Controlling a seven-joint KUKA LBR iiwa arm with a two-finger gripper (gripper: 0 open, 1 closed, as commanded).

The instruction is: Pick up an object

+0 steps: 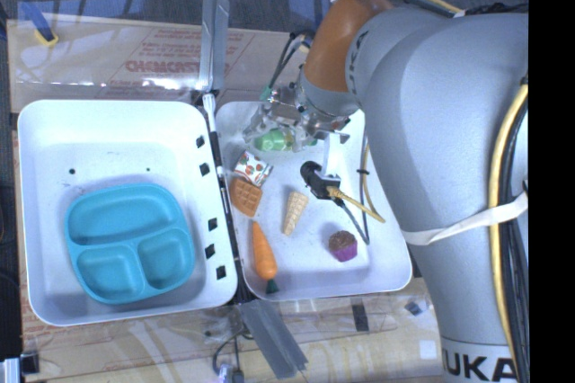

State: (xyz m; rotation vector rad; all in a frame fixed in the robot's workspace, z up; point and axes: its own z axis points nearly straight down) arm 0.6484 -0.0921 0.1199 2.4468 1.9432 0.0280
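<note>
Low over the upper part of the right bin, the end effector [286,119] sits at the tip of the grey arm [431,102], which fills the right side of the frame. Whether it is open or closed cannot be told from this angle.

Across the table [90,48] the two white bins stand side by side. The left bin [36,192] holds a blue divided tray [130,239] in its lower half. The right bin [386,260] holds the small things: a carrot [262,251] lying near the bottom edge, a cone [294,210] at the middle, a waffle piece [245,195] against the left wall, a small red-and-white box [253,167] just above that, and a purple-brown lump [342,244] toward the lower right.

Closest to the end effector is a small green thing [269,139], just below and slightly left of it in the frame, seemingly touching or nearly so. It looks roundish, with no clear long axis, so the likely pick is a short drop straight onto it.
</note>
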